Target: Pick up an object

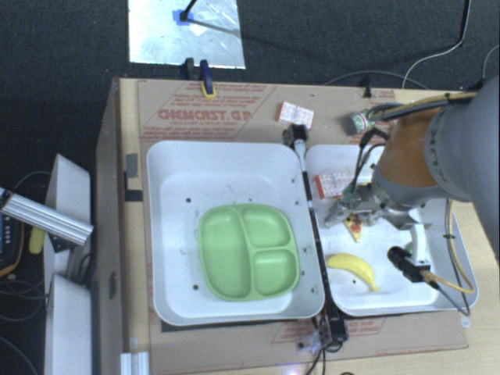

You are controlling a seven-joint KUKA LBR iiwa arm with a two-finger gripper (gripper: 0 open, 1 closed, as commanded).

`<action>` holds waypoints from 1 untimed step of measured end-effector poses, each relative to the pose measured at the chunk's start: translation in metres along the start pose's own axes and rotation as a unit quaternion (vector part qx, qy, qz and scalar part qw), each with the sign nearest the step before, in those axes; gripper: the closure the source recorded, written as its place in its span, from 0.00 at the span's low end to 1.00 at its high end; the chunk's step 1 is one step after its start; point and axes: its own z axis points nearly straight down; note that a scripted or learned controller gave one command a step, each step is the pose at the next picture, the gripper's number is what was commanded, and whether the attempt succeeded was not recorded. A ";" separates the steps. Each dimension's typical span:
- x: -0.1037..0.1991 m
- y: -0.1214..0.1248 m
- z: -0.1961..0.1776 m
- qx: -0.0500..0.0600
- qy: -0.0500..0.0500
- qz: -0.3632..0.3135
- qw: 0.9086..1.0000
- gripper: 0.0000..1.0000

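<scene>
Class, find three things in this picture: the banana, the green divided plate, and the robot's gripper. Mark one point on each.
banana (353,269): camera view, middle of the yellow curve.
green divided plate (250,250): camera view, ridge between its compartments.
gripper (351,216): camera view, at its tip low in the right bin.

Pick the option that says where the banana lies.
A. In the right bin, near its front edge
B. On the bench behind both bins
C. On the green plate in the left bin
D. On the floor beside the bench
A: the banana lies on the floor of the right bin, close to its front edge, while the green plate sits in the left bin with nothing on it.
</scene>
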 end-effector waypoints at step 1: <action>0.000 0.000 -0.010 0.000 0.000 0.000 1.000 1.00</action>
